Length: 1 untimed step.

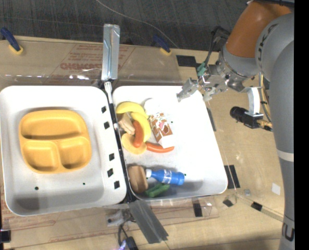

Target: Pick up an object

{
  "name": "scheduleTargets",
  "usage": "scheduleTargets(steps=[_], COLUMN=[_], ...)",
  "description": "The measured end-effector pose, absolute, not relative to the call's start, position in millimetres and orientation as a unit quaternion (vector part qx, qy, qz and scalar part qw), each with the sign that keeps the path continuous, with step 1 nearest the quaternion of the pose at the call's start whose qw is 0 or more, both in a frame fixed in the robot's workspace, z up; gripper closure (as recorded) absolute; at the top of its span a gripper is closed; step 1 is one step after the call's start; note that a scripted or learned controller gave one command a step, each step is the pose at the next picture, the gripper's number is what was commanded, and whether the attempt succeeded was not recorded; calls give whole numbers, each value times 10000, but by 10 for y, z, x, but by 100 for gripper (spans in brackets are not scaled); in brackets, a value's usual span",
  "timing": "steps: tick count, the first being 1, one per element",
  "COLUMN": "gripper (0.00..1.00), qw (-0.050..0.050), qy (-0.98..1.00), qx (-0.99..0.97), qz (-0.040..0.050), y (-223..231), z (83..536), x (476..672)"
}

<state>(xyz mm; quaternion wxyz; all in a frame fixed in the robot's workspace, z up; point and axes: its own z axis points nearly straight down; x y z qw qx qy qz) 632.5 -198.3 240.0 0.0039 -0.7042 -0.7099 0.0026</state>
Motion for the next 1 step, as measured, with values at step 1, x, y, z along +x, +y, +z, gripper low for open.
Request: scheduleTargets(steps=[1], gripper=[0], qw=[10], qy=[-6332], qx=[-7740], qz=[2], y=[-1738], z=[1264], x=[5959])
